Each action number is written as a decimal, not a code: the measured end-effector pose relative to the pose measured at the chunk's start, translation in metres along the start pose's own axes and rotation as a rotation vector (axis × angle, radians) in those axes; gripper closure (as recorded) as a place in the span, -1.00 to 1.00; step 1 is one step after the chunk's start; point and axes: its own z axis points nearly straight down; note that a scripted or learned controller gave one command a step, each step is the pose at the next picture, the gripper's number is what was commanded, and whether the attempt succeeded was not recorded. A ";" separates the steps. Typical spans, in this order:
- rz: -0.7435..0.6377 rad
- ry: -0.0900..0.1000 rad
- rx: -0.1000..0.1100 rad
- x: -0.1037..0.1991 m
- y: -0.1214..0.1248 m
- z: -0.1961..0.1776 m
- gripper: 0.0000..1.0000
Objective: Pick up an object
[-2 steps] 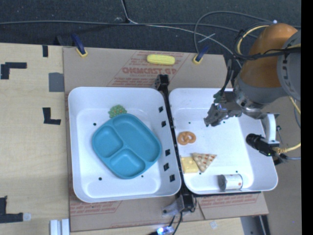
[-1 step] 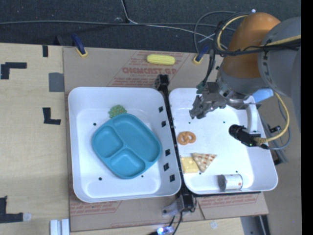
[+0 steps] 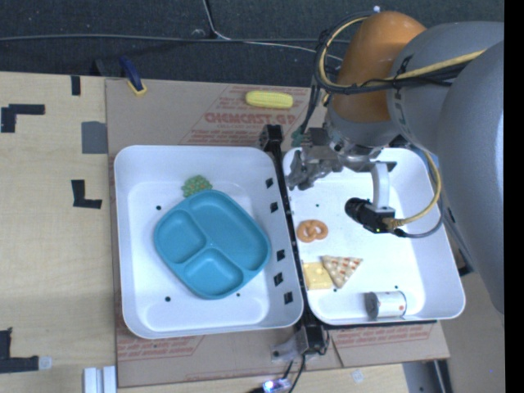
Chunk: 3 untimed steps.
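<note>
two shallow white bins are set on a brown cardboard sheet (image 3: pixel 229 113) over a pale wooden bench (image 3: pixel 49 244). the metal two-finger gripper (image 3: pixel 304 169) is seen above the right bin (image 3: pixel 426 293); its opening cannot be told. a small brown pretzel (image 3: pixel 311 232) lies in that bin below it.

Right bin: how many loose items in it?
4. Pretzel near the left wall; cheese block and pizza slice side by side below it; small can by the front wall. The arm may hide more.
</note>
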 end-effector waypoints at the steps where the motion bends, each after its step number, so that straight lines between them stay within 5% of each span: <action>1: 0.000 0.001 -0.001 0.042 0.018 -0.005 1.00; 2: -0.001 0.002 -0.001 0.085 0.035 -0.008 1.00; 3: 0.002 0.000 0.001 0.082 0.035 -0.008 -1.00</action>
